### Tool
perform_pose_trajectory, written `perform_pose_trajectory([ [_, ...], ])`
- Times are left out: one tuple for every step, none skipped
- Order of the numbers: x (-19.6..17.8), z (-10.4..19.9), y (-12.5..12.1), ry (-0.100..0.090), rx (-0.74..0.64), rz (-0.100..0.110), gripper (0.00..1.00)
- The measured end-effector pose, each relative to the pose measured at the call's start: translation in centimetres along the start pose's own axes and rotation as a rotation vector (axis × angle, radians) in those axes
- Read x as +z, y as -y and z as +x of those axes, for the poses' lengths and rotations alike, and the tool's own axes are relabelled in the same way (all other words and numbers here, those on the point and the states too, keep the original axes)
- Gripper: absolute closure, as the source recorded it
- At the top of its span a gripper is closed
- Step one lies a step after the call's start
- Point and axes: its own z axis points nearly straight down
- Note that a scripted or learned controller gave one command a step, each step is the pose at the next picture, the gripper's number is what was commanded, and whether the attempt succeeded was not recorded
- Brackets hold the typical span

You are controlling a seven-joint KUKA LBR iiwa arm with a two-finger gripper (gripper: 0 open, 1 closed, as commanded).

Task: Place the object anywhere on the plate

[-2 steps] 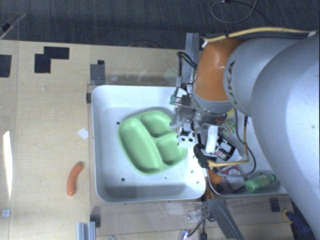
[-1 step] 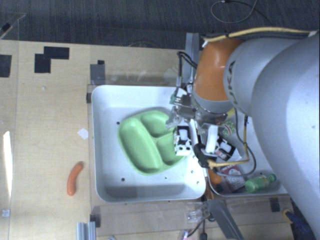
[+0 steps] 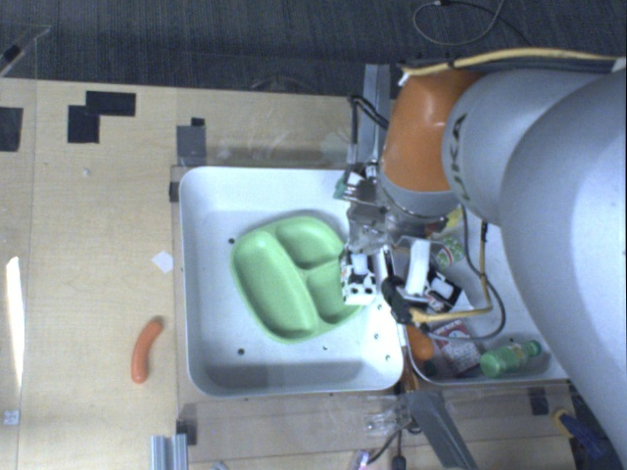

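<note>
The grey arm's hand [image 3: 364, 280], its grip impossible to judge, hangs over the right edge of a green three-compartment plastic plate [image 3: 290, 275] lying in the left white bin [image 3: 211, 262], while the right bin [image 3: 490, 376] holds a green bottle [image 3: 507, 357] among clutter.

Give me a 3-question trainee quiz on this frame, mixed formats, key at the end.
1. True or false: the green plate lies in the left bin.
2. Where is the orange sausage-shaped object? A) on the plate B) on the bench left of the bins C) in the right bin
3. Fill in: the gripper hangs over the plate's ____ edge in the camera view.

Key: 1 true; 2 B; 3 right.
</note>
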Motion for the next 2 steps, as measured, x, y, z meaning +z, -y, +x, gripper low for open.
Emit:
perform_pose_trajectory([
  [-3.5,-1.3,-2.6,0.002,0.096,0.001,1.0],
  [0.9,-1.6,-7.2,0.003,0.099,0.001,1.0],
])
